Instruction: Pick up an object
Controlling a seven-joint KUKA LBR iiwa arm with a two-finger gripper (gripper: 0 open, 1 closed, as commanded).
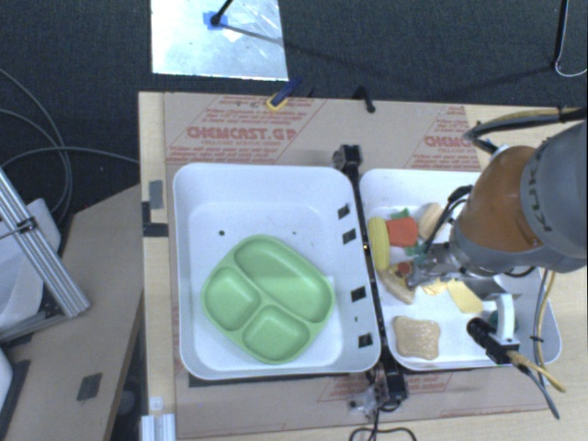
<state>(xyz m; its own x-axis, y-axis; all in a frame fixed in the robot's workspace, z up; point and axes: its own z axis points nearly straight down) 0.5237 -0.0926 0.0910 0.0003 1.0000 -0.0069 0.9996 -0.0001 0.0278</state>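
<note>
The right bin [542, 338] holds several toy foods: a yellow corn cob [378, 243], a red piece [401, 231], a tan bun [429, 216], a banana-like piece [395, 288], a yellow wedge [465, 297] and a slice of toast [417, 337]. My gripper [418, 272] reaches down into this bin from the right, just over the banana-like piece and below the red piece. The arm's orange band [501, 200] hangs above it. The fingertips are lost among the items.
The left bin [211, 196] holds a green divided plate [266, 297]. A black divider [363, 255] runs between the bins. A metal frame [37, 255] stands at the far left. A yellow cable [537, 370] trails over the right bin's front corner.
</note>
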